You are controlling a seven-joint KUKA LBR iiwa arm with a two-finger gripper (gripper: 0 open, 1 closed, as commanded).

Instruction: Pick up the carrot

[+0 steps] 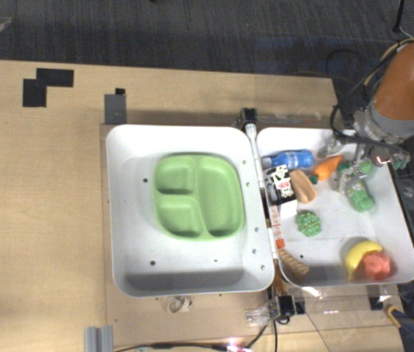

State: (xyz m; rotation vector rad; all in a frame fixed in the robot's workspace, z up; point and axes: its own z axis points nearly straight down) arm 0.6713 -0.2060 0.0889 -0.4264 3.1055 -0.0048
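Observation:
The carrot (327,168), small and orange, lies in the upper middle of the right bin (405,229), between a blue bottle (292,158) and a green toy (360,196). My gripper (356,160) hangs over the bin's upper right part, just right of the carrot and very close to it. Whether it touches the carrot cannot be made out. The arm, with its orange band (407,79), comes in from the top right.
The right bin also holds a hot dog (303,186), a black-and-white pack (280,182), a broccoli (309,223), a banana (361,251) and a red fruit (376,265). A green divided plate (197,195) sits in the left bin (130,255).

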